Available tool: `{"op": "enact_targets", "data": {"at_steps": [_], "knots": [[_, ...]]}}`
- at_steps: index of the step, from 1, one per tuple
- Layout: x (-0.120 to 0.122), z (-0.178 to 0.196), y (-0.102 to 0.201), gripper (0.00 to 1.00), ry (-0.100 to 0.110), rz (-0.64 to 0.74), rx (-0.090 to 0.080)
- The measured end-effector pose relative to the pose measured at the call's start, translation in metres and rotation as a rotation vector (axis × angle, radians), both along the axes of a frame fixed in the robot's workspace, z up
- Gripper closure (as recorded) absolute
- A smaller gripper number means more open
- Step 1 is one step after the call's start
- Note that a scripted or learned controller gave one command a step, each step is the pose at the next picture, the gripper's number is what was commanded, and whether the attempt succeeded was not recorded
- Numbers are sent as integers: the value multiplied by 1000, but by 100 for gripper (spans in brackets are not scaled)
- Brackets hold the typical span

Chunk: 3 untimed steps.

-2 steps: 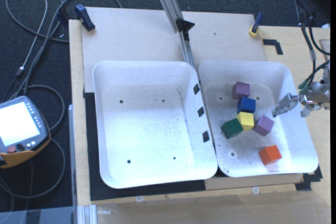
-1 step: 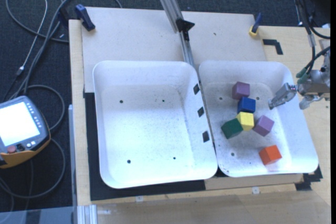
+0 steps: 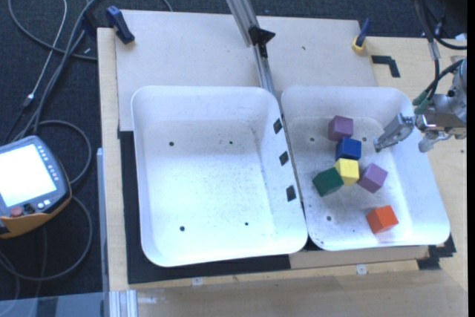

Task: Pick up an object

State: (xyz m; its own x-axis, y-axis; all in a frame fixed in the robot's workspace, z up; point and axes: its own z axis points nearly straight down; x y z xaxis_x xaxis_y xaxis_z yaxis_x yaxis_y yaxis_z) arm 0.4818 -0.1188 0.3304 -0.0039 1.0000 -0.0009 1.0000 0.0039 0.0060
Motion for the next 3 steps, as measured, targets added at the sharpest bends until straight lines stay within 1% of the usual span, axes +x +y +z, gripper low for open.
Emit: {"op": "enact_targets", "data": {"at_steps": [1,2,3], "knots": [[12,3,6,0,2,-2,-1],[54,-86,29,0,15,0,4],[100,-210,9,0,-13,-3,-2]]}}
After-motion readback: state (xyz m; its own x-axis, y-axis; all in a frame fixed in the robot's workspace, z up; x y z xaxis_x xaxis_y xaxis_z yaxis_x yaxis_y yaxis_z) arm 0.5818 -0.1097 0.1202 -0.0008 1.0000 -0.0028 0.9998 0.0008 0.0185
